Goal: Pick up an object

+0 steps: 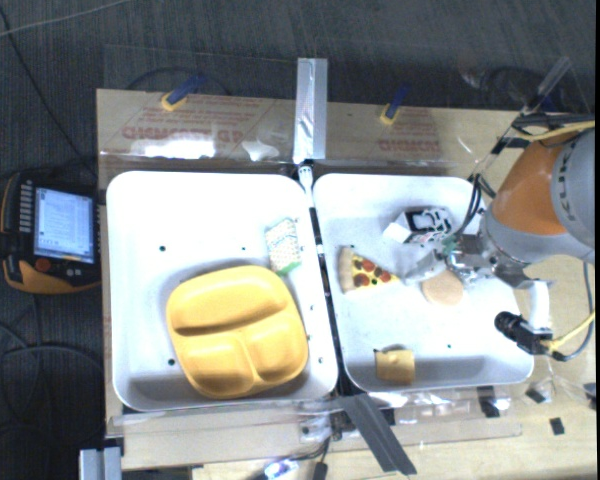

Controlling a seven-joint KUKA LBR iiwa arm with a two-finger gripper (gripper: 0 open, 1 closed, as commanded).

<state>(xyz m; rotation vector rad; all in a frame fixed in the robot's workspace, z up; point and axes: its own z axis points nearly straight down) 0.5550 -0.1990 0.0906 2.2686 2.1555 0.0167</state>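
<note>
Progress is small: the tool [442, 260] is low in the right bin [480, 363], just beside the tan round piece [443, 290] at its 6 o'clock. If it grips anything, I cannot tell; lifting remains.

From my feed the arm [555, 203] is cut off at three o'clock. I can't resolve the gripper [450, 260] amid the clutter.
</note>
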